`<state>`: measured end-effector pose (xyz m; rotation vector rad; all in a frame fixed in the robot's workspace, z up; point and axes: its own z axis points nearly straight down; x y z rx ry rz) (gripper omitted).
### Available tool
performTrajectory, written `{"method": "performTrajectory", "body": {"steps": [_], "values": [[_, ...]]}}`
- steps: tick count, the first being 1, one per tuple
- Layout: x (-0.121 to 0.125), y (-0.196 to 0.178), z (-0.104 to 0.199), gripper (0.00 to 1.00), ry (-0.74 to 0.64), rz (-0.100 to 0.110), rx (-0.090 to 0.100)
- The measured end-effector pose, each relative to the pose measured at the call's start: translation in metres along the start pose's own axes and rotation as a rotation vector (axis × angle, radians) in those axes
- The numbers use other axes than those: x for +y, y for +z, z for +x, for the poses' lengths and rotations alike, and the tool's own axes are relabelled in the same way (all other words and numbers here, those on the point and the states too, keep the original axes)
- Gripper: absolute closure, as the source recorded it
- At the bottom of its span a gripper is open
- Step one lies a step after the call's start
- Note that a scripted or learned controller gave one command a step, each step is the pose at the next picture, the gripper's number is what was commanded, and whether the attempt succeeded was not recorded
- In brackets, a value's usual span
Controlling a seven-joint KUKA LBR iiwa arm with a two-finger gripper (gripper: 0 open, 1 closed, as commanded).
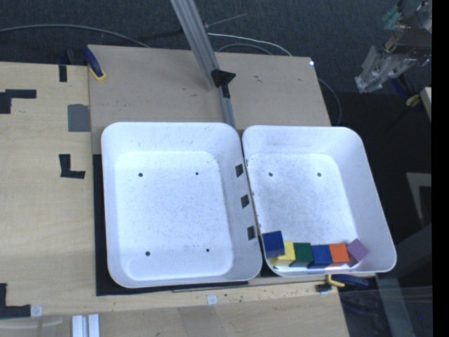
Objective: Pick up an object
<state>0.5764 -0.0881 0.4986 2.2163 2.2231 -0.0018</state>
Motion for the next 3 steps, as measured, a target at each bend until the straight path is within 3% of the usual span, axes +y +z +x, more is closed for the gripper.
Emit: {"method": "performTrajectory", "body": {"steps": [1, 2, 3], "values": [[-0.012, -0.047, -0.074, 1.00, 0.009, -0.004, -0.002], [0.029, -0.038, -0.113, 1.00, 0.006, 0.002, 0.000], [0.094, -0.042, -0.121, 1.00, 0.001, 0.001, 0.000]]}}
